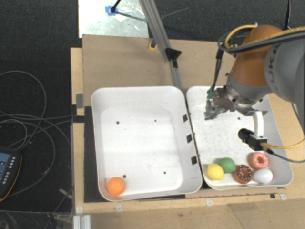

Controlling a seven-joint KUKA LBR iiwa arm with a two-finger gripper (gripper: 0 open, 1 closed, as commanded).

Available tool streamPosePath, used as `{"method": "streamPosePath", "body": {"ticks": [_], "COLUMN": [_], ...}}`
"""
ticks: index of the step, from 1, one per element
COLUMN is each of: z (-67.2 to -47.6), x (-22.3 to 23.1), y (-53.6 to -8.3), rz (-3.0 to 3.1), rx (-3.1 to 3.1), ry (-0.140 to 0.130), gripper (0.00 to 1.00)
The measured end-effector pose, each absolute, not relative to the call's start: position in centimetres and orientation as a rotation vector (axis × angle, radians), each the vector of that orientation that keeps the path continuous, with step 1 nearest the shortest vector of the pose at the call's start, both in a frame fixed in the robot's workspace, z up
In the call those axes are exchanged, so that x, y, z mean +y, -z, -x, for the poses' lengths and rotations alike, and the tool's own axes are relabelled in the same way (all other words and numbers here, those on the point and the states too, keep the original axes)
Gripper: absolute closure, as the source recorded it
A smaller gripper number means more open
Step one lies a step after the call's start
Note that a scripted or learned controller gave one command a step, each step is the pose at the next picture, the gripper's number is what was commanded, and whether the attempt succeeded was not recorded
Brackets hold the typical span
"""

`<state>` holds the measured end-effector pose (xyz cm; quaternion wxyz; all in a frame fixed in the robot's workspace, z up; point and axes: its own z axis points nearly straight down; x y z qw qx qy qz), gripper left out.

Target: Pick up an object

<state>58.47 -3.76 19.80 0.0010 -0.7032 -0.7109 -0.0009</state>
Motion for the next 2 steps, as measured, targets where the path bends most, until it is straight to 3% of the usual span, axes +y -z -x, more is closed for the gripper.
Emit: {"method": "streamPosePath", "body": {"ticks": [2], "z": [-58.1], "x": [7.1], "y": [-21.9], "rz": [2.209], "rx": [-2.234], "ry": [0.007], "gripper": [1.00]}}
